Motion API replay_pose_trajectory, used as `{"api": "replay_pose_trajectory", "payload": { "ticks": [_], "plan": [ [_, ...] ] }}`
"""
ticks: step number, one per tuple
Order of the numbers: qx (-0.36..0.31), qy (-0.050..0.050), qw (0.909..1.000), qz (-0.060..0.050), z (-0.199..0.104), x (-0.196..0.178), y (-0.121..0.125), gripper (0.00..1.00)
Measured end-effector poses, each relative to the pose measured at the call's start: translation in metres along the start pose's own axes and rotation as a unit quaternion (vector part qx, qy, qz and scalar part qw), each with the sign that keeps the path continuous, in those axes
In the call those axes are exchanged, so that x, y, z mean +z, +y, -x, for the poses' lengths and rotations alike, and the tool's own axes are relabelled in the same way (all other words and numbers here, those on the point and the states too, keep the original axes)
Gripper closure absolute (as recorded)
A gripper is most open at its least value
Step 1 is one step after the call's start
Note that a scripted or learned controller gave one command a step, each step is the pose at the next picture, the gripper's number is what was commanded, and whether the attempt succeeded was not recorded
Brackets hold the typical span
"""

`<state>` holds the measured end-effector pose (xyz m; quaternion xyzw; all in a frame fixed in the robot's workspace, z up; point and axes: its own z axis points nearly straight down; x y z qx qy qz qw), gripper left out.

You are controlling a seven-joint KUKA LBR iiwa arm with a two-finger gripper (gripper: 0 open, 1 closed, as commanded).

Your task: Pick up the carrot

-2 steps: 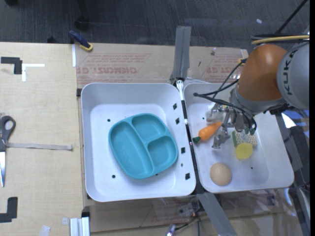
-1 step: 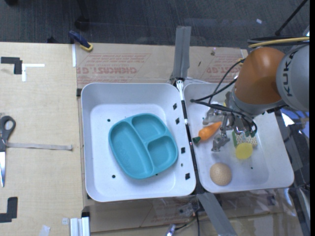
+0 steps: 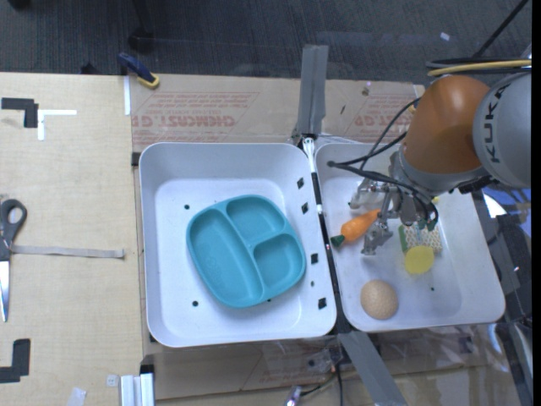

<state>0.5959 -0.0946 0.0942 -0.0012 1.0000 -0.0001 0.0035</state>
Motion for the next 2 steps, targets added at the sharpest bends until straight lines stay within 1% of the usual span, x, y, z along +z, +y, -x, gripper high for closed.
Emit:
{"api": "replay_pose_trajectory", "payload": {
  "ticks": [1,2],
  "plan": [
    [-0.032,0.001,0.9995,0.000,-0.0024,0.0004,0.0007,0.00],
    [0.118,0.002,0.9930,0.000,-0.0046,0.0011,0.0000,0.00]
  ]
}}
